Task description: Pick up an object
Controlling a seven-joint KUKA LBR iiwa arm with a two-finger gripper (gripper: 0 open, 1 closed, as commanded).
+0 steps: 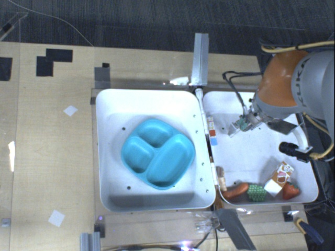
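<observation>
Pincer point(242, 123) hangs high in the right bin point(230, 150); whether it's parted I cannot tell. My targets (sausage point(235, 191), green block point(256, 192)) lie well below it, near the front wall.

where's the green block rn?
In the camera view, the green block lies at the near edge of the right bin, between the red sausage-shaped toy on its left and the white cube on its right.

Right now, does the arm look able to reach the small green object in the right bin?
Probably yes. The green object lies uncovered by the right bin's front wall, between the sausage-like piece and a white block; these close neighbours may crowd the gripper.
</observation>
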